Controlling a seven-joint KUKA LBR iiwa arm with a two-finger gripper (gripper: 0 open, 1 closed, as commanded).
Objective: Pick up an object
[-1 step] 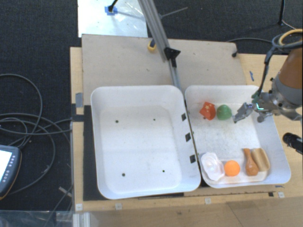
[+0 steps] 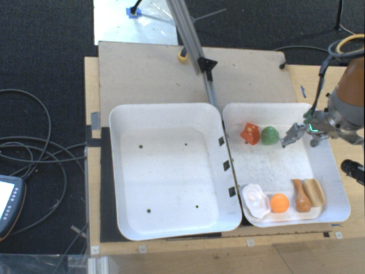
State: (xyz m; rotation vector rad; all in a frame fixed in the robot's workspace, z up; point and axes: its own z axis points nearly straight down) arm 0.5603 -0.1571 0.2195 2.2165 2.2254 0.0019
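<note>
My fingers (image 2: 295,135), spread and holding nothing at right of frame, sit just beside the green ball (image 2: 270,135); I should centre over it before closing.

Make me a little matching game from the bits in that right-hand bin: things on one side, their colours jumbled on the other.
Things:
1. ball at the near edge
2. round thing nearest the pincer
3. lumpy thing by the divider
4. crumpled thing in the near corner

Colours:
A. white
B. red
C. orange
D. green

Pairs: 1-C, 2-D, 3-B, 4-A
</note>
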